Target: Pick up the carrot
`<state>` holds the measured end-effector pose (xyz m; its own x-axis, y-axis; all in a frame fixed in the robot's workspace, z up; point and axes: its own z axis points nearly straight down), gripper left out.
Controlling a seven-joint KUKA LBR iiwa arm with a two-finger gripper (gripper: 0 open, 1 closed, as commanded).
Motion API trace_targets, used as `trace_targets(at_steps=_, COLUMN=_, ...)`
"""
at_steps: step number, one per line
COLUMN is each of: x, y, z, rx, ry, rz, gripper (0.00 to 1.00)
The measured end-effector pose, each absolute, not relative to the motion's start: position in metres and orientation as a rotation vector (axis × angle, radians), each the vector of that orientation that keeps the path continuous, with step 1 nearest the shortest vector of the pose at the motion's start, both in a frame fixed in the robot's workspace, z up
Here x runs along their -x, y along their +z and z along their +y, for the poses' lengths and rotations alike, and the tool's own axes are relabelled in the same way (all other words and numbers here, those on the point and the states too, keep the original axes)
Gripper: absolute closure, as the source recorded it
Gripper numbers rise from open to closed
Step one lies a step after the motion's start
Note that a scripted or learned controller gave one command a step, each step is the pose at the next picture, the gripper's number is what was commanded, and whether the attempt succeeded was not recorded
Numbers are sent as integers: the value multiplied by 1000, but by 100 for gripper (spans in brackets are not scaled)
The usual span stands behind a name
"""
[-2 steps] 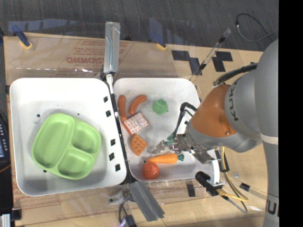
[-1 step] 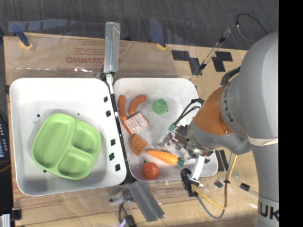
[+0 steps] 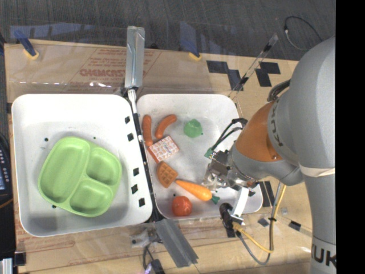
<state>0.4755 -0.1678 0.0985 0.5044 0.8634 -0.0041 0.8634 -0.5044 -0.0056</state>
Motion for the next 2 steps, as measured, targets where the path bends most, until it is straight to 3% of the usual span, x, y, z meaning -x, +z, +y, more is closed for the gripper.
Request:
trace_targets(at_steps=1, x=-475, y=98, z=-168, rx=2722, ry=10, rz=-1563, gripper=0)
trace_targets(at_steps=2, x=-476, y=91, z=-155, rx=2638, ry=4, rz=-1697, gripper=0)
